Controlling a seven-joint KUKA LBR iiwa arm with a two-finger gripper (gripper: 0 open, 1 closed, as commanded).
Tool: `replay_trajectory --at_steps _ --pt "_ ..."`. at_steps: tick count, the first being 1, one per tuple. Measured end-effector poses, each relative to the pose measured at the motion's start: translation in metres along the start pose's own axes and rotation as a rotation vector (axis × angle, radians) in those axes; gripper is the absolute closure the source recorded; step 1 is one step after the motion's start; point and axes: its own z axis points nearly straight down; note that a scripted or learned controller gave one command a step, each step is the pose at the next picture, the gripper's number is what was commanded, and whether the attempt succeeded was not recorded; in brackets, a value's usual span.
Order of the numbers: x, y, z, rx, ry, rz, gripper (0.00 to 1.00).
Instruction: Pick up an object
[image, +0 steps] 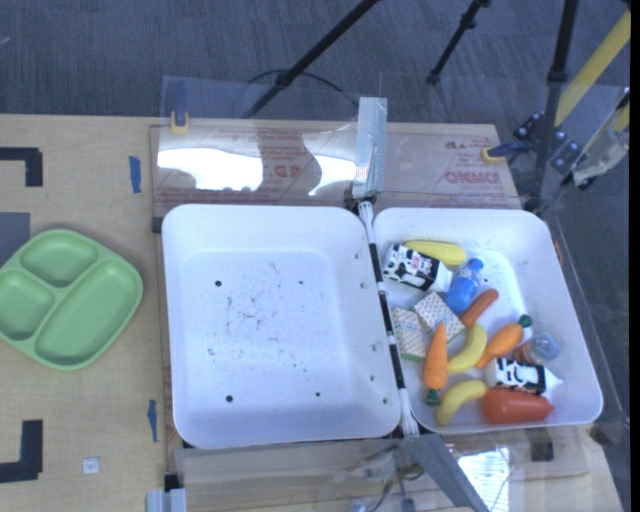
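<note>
Two shallow white plastic bins sit side by side on the wooden desk (90, 150). The left bin (270, 320) shows only dark specks and scuff marks on its floor. The right bin (540, 250) holds a heap of small toys, crowded toward its left wall and near edge.

Near the far edge of that bin lies a yellow plastic banana (436, 250), touching a black-and-white cow-patterned carton (413, 267) just in front of it. Beside them stands a small blue bottle (462, 288), with an orange-red sausage-shaped toy (482, 303) leaning against it. Square pale crackers (425, 318) lie by the left wall, and an orange plastic carrot (436, 357) rests over them. A second yellow banana (470, 347) and a third (458, 398) curve nearby, next to another orange carrot with a green top (506, 340). A second cow-patterned carton (520, 375) sits above a red plastic pepper (516, 405) at the near edge.

A light green divided plastic plate (68, 297) lies at the desk's left edge, well apart from the bins
</note>
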Motion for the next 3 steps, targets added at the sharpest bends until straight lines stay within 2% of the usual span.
replay_trajectory --at_steps 1,2,3 --pt "0.026 0.035 0.083 -0.001 0.0 -0.167 0.0" --pt "0.007 -0.011 0.186 -0.002 0.0 -0.344 0.0" --pt "-0.004 -0.064 0.281 0.0 0.008 -0.503 0.0"
